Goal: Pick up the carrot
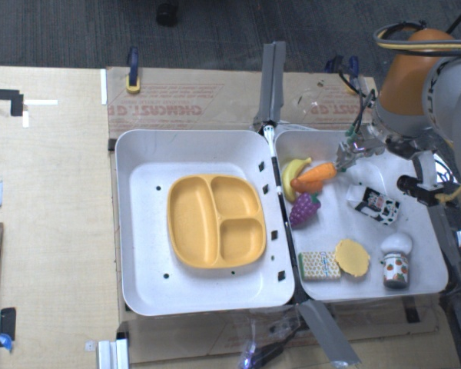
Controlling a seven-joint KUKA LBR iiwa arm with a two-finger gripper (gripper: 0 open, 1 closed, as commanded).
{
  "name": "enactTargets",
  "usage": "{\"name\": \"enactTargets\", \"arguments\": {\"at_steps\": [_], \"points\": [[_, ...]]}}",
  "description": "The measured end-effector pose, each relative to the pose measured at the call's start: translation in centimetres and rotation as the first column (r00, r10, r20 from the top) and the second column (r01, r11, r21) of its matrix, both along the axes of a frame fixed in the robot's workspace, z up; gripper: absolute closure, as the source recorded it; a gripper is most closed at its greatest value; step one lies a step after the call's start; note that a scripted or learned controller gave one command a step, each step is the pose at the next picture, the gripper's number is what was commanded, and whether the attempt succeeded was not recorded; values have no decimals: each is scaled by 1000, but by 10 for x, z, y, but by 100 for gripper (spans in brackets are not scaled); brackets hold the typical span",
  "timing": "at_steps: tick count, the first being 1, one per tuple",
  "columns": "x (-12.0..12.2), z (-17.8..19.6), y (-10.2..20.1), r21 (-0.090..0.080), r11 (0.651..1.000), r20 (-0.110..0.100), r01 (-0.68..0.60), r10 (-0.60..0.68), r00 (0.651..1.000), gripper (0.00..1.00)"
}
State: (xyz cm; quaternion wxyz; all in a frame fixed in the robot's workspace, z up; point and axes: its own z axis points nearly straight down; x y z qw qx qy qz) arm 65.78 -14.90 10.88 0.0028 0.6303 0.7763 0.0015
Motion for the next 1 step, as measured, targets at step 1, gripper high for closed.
{"name": "enactTargets", "arguments": {"at_steps": [1], "points": [[-45, 83, 88, 0, 995, -7, 101, -101, 995, 100]]}}
